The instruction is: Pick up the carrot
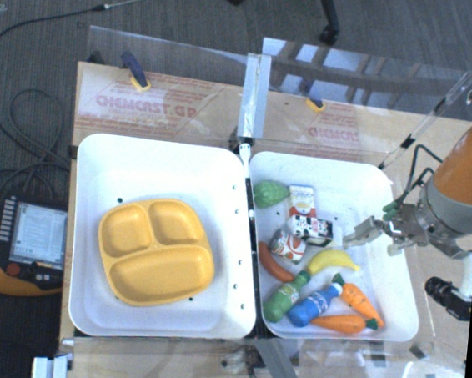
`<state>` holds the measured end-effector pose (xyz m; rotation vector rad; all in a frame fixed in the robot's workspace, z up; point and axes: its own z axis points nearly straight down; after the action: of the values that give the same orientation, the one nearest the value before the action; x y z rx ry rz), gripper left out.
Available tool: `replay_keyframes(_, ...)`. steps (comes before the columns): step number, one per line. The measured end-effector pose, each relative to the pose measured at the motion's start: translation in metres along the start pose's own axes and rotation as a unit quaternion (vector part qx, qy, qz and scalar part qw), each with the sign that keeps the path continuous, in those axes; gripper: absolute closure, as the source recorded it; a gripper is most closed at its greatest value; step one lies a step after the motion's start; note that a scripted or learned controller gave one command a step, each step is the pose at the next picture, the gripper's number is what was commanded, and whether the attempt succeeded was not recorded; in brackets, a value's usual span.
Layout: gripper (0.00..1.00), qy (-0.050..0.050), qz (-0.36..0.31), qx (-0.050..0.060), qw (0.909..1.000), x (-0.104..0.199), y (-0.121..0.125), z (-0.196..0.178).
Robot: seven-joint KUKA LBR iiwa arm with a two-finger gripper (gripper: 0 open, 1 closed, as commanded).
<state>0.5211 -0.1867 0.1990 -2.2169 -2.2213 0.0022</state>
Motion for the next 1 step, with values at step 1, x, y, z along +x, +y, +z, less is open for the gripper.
replay_keyframes(1,0.0,0.003,-0.058,-0.002,0.9983,-0.0277,-0.0041,0.1032)
